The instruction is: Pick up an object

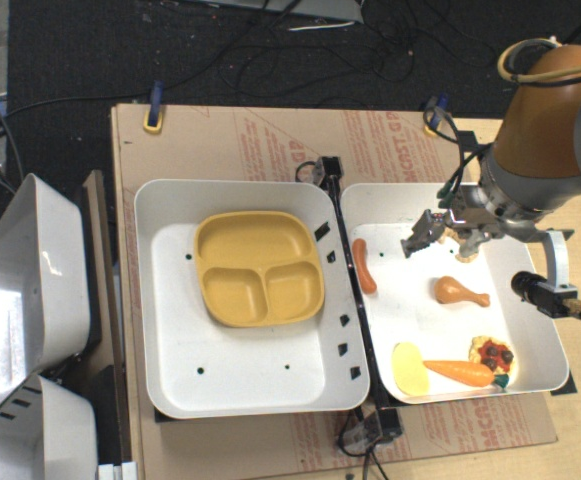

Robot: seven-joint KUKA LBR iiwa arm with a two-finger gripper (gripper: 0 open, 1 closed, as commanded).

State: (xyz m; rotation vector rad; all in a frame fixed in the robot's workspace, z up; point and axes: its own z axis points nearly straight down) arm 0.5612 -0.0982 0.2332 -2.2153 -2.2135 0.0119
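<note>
The right bin [540,368] holds several toy foods: an orange-red sausage [365,266] by its left wall, a tan drumstick [458,291] in the middle, and along the front a pale yellow slice [408,366], a carrot [458,372] and a small pizza piece [493,353]. My gripper [442,244] hangs over the back of this bin, above and just behind the drumstick and to the right of the sausage. Its fingers are spread open with nothing between them.
The left bin [170,368] carries a yellow divided plate [260,268]. A black divider with clips [342,268] runs between the bins. The orange-banded arm [545,118] reaches in over the right bin's back right. White containers [20,288] stand off the bench's left.
</note>
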